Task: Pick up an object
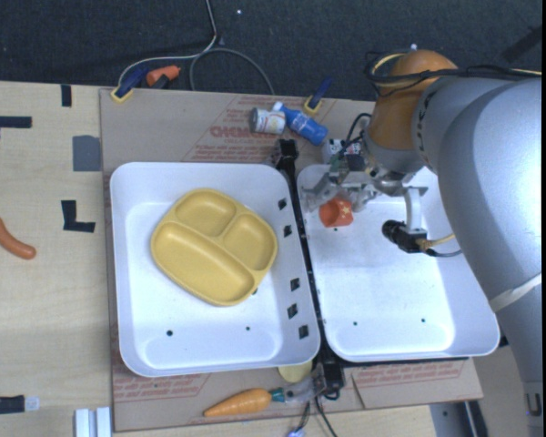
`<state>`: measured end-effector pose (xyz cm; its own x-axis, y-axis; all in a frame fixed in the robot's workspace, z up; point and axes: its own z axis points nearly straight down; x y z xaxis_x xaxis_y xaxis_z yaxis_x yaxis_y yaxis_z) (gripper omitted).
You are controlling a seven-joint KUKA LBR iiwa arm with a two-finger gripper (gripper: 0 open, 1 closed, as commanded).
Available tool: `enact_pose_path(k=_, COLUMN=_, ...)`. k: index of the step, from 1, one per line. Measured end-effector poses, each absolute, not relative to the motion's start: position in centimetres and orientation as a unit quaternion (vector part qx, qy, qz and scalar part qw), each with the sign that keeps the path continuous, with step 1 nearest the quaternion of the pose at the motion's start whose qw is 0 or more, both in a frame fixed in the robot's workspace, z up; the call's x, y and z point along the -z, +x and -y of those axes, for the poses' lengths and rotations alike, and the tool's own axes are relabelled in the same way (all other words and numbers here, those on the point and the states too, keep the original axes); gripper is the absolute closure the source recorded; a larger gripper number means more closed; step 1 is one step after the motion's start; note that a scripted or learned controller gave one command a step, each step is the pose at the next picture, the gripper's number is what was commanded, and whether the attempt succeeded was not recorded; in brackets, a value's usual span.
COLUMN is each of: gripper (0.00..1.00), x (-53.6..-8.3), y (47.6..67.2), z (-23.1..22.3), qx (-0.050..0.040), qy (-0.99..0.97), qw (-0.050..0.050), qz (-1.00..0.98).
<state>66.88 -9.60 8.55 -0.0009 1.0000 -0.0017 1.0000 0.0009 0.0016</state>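
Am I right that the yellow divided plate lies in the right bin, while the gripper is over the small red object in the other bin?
Not quite: the camera view shows the yellow divided plate in the left bin, not the right one. The gripper is indeed over the small red object, which is in the right bin.

Grey arm (491, 180) enters from the right, fills the upper right corner, orange band (405, 98) above the wrist. Wrist angled down-left, gripper (338, 197) low at the arm's left end (finger state too cluttered to read).
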Motion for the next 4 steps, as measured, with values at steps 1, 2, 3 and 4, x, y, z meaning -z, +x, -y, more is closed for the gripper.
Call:
enact_pose_path(k=1, gripper=0.0, x=-8.6, y=65.1, z=10.3, qx=-0.0005, qy=0.707, qw=0.002, qz=-0.708)
enact_pose_path(k=2, gripper=0.0, x=-8.5, y=66.9, z=10.4, qx=-0.0005, qy=0.706, qw=0.001, qz=-0.708)
enact_pose_path(k=3, gripper=0.0, x=-8.6, y=66.4, z=10.0, qx=-0.0003, qy=0.707, qw=0.002, qz=-0.708)
enact_pose_path(k=4, gripper=0.0, x=-8.5, y=66.9, z=9.9, qx=-0.0001, qy=0.707, qw=0.001, qz=-0.707)
